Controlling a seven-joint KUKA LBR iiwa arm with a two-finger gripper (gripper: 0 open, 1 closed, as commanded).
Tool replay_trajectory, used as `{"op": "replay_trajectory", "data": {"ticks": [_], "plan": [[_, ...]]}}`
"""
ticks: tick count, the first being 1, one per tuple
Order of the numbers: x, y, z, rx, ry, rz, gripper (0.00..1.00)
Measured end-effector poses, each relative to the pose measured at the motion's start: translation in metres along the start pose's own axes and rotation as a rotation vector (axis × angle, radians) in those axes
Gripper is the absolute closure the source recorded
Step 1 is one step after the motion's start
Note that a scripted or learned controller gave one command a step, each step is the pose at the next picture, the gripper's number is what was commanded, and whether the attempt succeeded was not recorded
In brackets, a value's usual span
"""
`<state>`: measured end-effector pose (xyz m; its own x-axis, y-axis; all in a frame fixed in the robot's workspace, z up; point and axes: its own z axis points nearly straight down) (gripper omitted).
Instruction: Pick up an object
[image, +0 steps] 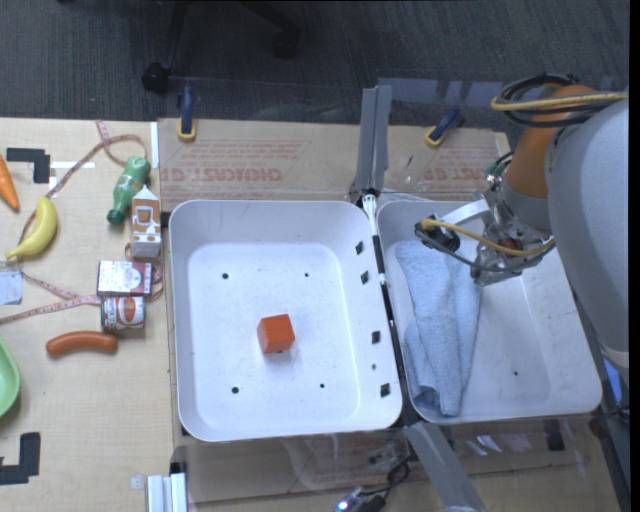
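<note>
1. Plainly, we see the task at its beginning: the orange block (276, 333) sits alone on the floor of the left bin (200, 400), untouched and well apart from the arm.
2. We place the gripper (487, 268) over the right bin (560, 400), low above the upper end of the light blue cloth (435, 335) that lies crumpled along that bin's left side.
3. We cannot tell how the gripper is set; wrist hardware and a yellow cable hide that end, and we see nothing held there.
4. We judge that everything is left to do: choose a target, descend, close, and lift. The cloth beside the gripper is the nearer candidate; the block would require a move across the divider.
5. We read faint reddish mirrored lettering on the cardboard sheet (260, 160) behind the bins, but we cannot make out the words.
6. We note toy groceries on the surface to the left: a banana (36, 229), a green bottle (128, 186), a small carton (145, 223), a can (124, 313) and a sausage (81, 344). Their labels are too small to read.
</note>
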<state>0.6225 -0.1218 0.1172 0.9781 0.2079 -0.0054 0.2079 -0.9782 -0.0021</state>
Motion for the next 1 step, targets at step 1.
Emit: {"op": "replay_trajectory", "data": {"ticks": [1], "plan": [[-0.0206, 0.0191, -0.1169, -0.002, 0.004, 0.007, 1.00]]}}
